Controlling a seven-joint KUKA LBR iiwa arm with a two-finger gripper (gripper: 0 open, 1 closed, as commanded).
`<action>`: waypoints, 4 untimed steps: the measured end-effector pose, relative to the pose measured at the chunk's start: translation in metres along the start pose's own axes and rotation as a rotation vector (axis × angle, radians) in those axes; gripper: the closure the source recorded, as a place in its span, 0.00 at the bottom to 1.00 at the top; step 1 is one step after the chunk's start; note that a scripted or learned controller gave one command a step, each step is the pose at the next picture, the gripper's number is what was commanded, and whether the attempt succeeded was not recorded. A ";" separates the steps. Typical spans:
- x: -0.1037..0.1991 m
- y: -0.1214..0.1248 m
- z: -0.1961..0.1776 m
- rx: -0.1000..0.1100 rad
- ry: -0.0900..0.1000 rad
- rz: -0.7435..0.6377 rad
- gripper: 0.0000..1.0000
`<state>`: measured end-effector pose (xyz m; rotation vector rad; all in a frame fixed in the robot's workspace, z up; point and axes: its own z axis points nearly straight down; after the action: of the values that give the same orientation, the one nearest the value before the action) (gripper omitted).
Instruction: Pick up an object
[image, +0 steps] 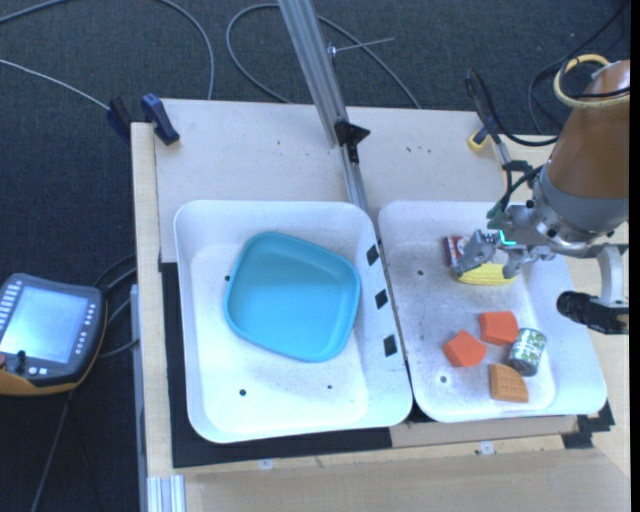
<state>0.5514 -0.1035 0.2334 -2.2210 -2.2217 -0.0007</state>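
My gripper (490, 258) hangs low over the upper part of the right bin (420, 330), its fingers straddling a yellow object (486, 275) that lies on the bin floor beside a small red-and-white packet (455, 250). Whether the fingers press on the yellow object cannot be made out. Lower in the same bin lie two orange blocks (499, 326) (464, 349), a tan waffle-like piece (507, 383) and a small can (527, 350). The left bin (200, 300) holds a blue plate (293, 295).
A metal rail (330, 90) slants down from the top to the gap between the bins. A handheld control pendant (45, 330) lies off the bench at the left. Cables run across the dark floor behind the bench.
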 end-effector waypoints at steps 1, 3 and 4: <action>0.000 0.000 0.000 0.000 0.000 0.000 0.00; 0.002 -0.003 0.125 0.006 0.000 0.000 0.00; 0.002 -0.004 0.138 0.001 0.000 0.000 0.00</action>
<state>0.5480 -0.1016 0.0949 -2.2204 -2.2211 0.0008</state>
